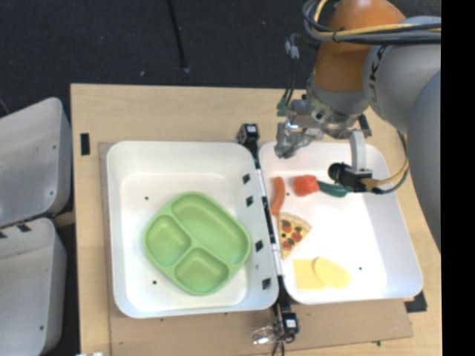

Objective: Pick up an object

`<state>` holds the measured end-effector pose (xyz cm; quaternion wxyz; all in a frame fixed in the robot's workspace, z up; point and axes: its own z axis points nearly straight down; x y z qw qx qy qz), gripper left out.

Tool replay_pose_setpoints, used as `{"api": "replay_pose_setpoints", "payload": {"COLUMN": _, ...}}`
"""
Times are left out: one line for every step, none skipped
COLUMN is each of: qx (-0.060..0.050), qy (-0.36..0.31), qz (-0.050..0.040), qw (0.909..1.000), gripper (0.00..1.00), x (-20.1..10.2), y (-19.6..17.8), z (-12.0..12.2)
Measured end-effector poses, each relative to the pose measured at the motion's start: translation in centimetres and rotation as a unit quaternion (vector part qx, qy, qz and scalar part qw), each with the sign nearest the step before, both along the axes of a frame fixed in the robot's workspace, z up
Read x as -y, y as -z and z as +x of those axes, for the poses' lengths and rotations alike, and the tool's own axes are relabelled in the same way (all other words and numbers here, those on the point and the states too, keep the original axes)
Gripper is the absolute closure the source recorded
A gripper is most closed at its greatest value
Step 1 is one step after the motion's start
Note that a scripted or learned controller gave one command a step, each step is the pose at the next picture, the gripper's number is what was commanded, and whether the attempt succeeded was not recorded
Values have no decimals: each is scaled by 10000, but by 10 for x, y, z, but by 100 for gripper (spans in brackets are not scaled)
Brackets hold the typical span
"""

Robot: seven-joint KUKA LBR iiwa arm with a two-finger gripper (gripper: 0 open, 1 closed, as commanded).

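Dark floor around a wooden bench (178, 113) bearing two white bins. Right bin (386, 265): toy food, likely light, stiff, smooth plastic. Gripper (288, 148) over the bin's far left corner, closed or not impossible to tell. Tomato (305, 185) just below it, nearest; best pinched across its rounded sides. Sausage (277, 196) beside, pizza (291, 233) and cheese (320, 273) farther. Green tray (197, 242) in the left bin (126, 169), well apart

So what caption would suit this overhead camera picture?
Robot tool poised above the right bin of toy food, beside a green divided plate in the left bin.
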<state>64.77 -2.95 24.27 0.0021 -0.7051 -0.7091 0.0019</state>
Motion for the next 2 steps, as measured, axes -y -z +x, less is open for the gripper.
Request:
{"api": "replay_pose_setpoints", "payload": {"qx": -3, "qy": -2, "qz": 0, "qw": 10000, "gripper": 100, "x": -51, "y": 14, "z": -3}}
{"api": "replay_pose_setpoints", "payload": {"qx": 10, "qy": -14, "qz": 8, "qw": 10000, "gripper": 100, "x": -113, "y": 7, "z": -7}}
